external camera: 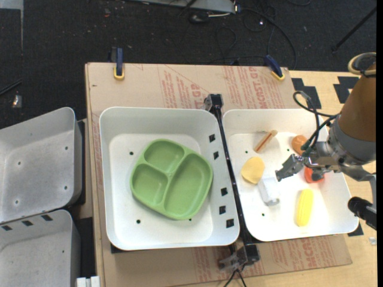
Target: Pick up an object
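Observation:
The right white bin (335, 229) holds several small objects. A tan stick (265, 140) lies near its back, with an orange piece (298, 142) to its right. A pale yellow lump (252, 170) sits at mid-left, a white-grey block (269, 192) just below it, and a yellow corn cob (304, 207) toward the front. My gripper (289, 167) hangs low over the bin's middle, between the yellow lump and a small red object (313, 174) that lies partly under the wrist. Nothing visibly sits in the gripper.
The left white bin (119, 220) carries a green three-compartment plate (172, 178). A black divider (224, 160) runs between the two bins. The grey arm with its orange band (359, 109) covers the right bin's right side. White lids (36, 160) lie off the bench at left.

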`<move>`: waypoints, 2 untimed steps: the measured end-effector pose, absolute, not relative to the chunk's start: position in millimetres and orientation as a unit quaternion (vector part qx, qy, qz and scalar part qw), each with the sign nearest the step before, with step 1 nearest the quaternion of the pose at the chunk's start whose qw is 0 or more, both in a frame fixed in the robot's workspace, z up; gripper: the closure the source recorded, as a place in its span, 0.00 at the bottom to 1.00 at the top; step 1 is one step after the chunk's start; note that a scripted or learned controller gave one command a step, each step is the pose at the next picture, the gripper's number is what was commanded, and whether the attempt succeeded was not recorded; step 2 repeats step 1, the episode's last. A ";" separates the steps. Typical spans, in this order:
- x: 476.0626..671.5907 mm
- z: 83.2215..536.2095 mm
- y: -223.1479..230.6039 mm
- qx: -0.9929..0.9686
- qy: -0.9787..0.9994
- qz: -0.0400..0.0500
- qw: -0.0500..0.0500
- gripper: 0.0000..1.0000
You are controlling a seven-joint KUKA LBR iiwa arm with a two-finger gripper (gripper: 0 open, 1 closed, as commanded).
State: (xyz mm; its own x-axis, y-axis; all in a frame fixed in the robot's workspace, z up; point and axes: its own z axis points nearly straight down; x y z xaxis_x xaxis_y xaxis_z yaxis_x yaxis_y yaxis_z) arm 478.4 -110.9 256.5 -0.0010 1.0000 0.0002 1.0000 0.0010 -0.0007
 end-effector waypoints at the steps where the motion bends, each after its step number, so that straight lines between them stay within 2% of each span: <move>1: 479.4 192.8 -113.0 -0.708 -0.706 0.002 0.003 0.00; 2: 479.4 192.8 -113.0 -0.708 -0.706 0.002 0.003 0.00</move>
